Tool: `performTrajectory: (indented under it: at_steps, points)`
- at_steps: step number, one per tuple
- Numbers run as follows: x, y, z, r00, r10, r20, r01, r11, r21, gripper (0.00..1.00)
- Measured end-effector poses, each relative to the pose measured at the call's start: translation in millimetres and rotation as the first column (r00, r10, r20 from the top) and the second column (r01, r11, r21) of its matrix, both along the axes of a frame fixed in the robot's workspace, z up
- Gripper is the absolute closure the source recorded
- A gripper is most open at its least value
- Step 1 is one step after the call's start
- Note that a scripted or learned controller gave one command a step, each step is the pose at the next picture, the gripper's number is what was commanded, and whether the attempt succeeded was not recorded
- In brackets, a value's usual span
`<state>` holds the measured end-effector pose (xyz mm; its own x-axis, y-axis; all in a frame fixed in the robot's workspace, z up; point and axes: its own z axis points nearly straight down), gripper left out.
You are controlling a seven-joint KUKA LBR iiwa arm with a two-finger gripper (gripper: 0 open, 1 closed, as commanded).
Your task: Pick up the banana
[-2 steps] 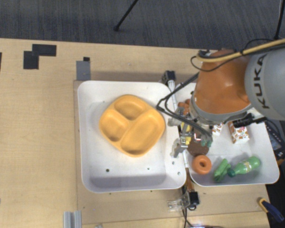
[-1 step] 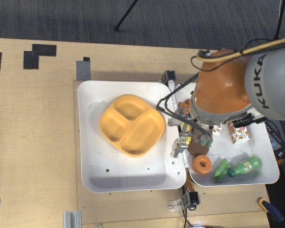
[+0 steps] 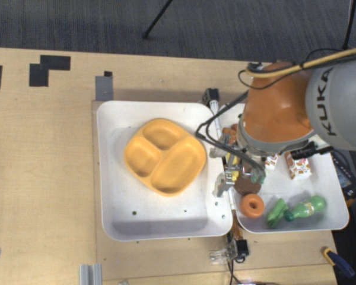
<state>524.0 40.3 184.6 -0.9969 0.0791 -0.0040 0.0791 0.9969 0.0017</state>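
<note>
Here, the claw sits low over the left edge of the right bin, beneath the orange wrist band of the arm; its fingers are masked by the wrist, so their state cannot be told. A yellow sliver just beside the claw may be the banana, mostly hidden. Below lie a brown disc, a doughnut, a green bottle and a small carton; the left bin holds a yellow divided plate.
</note>
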Motion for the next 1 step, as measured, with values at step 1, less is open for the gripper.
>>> performTrajectory:
  at_steps: [1]
  points:
    - [0.0,0.0,0.0,1.000,0.000,0.000,0.000,1.000,0.000,0.00]
